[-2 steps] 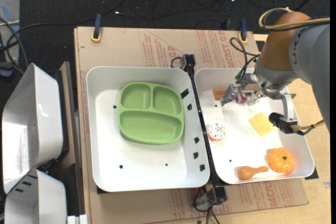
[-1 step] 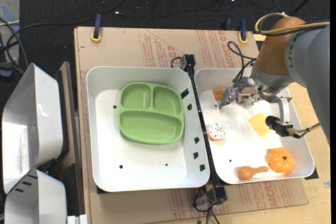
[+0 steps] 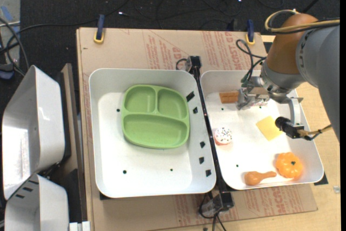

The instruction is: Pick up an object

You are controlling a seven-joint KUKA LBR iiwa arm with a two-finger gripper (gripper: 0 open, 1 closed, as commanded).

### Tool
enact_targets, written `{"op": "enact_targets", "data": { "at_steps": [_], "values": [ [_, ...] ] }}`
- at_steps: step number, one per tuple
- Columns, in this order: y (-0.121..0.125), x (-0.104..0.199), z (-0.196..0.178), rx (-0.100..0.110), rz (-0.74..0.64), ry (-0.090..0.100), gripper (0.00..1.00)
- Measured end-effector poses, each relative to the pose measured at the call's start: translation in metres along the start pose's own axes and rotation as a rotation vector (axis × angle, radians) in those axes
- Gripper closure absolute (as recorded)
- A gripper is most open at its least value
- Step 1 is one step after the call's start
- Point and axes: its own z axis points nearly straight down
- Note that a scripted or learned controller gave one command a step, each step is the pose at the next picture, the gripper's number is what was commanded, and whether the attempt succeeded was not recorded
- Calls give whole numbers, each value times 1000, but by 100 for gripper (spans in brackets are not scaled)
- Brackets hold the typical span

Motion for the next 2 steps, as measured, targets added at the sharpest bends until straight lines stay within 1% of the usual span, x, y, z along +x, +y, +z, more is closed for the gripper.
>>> {"op": "enact_targets", "data": {
  "at_steps": [2],
  "values": [
    [-7, 6, -90, -4, -1, 0, 100]
  ]
}}
